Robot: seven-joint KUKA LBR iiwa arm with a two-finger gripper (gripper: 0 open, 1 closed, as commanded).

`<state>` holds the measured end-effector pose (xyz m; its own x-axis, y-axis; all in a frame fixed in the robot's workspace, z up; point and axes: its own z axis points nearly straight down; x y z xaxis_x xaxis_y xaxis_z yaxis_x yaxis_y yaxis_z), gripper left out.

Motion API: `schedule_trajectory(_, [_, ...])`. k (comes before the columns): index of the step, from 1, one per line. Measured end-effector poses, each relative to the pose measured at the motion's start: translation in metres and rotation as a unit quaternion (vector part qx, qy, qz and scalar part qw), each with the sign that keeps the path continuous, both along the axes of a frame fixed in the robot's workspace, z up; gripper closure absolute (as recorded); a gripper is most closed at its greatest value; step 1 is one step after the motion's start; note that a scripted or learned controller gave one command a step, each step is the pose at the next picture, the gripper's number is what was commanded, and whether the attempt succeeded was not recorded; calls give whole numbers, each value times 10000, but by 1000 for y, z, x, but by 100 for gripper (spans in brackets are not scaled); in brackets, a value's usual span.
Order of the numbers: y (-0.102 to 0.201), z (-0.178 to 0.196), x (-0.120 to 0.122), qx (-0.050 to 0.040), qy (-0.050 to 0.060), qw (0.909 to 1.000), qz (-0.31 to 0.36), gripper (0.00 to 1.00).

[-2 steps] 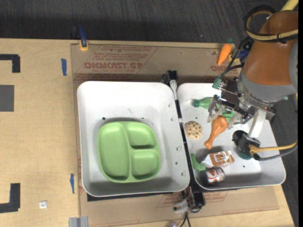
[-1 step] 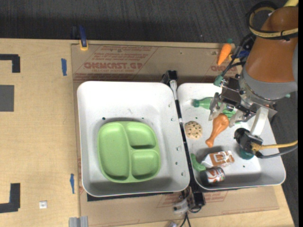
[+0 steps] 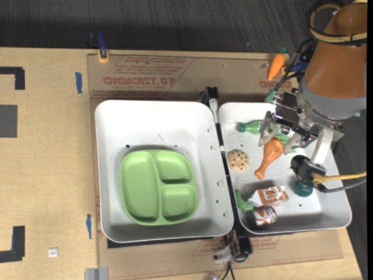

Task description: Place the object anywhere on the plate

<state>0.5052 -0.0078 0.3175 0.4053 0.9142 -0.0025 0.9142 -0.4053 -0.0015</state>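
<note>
The orange drumstick hangs slantwise in the right bin, its fat end up under the hand and its thin end pointing down toward the bin floor, just right of the cookie. The hand sits directly over that fat end, but whether its fingers are clamped on the toy or merely beside it cannot be told from this view.

Judging by that, the step in hand is the pick: the drumstick looks raised or about to be raised, and no carry has begun. The next move calls for a lift clear of the bin wall, then a long sweep left over the divider between the bins to the green plate, which lies in the left bin, well apart from the drumstick. Any of the plate's three compartments would serve, so the release needs little precision beyond being low and over the plate.

Counted outward from the drumstick: one drumstick; one cookie just to its left; one green bottle-like toy above it and to the left; one dark teal object to its lower right; one small brown and white packet below it; one red and white can further below; one small green piece left of the packet. There is one plate, two white bins, and one orange carrot-like toy on the counter beyond the right bin.
</note>
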Motion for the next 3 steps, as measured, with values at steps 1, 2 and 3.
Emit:
schedule_trajectory(1, [0, 10, 1, -3, -2, 10000, 4, 100])
schedule_trajectory(2, [1, 20, 1, -7, -3, 10000, 12, 100])
schedule_trajectory(3, [1, 30, 2, -11, -6, 10000, 18, 100])
